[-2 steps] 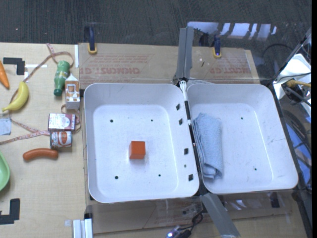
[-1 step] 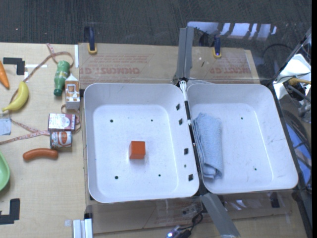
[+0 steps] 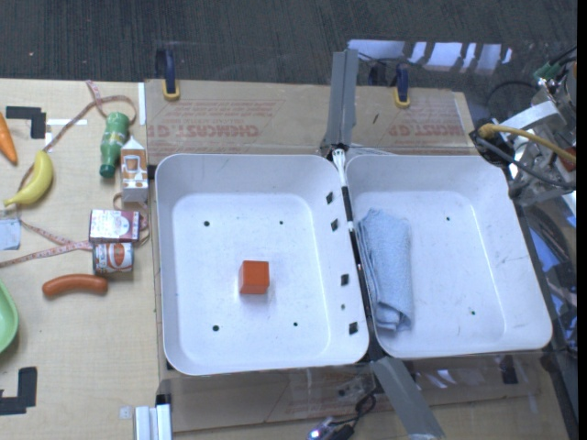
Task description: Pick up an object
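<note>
An orange-red cube [image 3: 254, 277] sits near the middle of the left white bin [image 3: 183, 337]. A folded light-blue cloth [image 3: 385, 264] lies along the left side of the right white bin [image 3: 495, 337], close to the wall between the two bins. Some cables and arm hardware [image 3: 541, 145] show at the right edge, outside the bins.
On the wooden bench left of the bins lie a banana [image 3: 32, 181], a carrot [image 3: 7, 140], a green bottle [image 3: 113, 140], a small carton [image 3: 134, 174], a box [image 3: 114, 225], a can [image 3: 114, 258] and a sausage [image 3: 75, 286]. Two clamps [image 3: 167, 71] hold cardboard behind the bins.
</note>
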`<action>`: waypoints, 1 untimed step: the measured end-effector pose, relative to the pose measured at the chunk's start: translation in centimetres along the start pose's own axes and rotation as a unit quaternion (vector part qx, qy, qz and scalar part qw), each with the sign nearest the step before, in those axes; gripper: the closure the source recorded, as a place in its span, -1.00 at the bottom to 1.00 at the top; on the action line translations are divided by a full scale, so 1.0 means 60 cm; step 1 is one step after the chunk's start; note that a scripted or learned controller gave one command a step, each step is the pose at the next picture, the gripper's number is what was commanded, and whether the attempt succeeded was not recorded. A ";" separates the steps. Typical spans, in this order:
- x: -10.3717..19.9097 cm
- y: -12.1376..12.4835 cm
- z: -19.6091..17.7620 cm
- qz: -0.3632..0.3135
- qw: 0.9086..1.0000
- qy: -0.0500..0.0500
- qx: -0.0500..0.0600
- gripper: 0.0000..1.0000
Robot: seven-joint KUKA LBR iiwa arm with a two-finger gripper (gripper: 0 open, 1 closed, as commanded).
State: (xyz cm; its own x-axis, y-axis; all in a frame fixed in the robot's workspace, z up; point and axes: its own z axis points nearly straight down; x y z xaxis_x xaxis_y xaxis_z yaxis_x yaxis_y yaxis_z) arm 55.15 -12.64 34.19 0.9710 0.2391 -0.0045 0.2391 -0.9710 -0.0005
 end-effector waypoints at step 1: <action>0.050 -0.105 0.035 0.011 1.000 0.000 0.000 1.00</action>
State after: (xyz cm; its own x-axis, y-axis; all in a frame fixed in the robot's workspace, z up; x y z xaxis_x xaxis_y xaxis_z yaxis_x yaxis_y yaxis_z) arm 56.56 -5.81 32.10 0.9762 0.2167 -0.0049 0.2167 -0.9762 -0.0004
